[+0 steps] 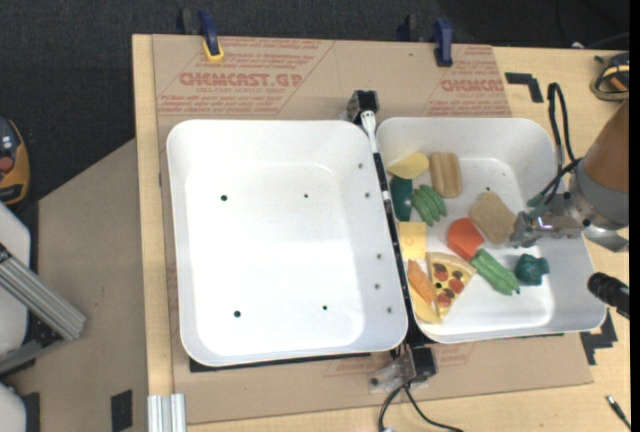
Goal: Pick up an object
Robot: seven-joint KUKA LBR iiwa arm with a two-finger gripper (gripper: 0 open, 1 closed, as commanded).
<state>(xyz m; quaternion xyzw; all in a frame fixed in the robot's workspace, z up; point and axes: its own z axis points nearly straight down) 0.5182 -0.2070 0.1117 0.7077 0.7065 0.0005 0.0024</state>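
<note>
Several toy foods [452, 238] in right bin [540, 315], jaws [527, 229] seemingly blurred

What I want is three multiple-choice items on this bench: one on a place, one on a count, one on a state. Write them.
1. The pizza slice lies:
A. in the left bin
B. in the right bin
C. on the bare board

2. Blue clamps on the board's far edge:
A. one
B. two
C. four

3. The gripper is:
A. parked above the left bin
B. raised far clear of the bench
C. down in the right bin beside the tan block

Key:
1 B, it sits among the toy foods there.
2 B, one clamp at each end of that edge.
3 C, the wrist ends at the block's right edge.
</note>
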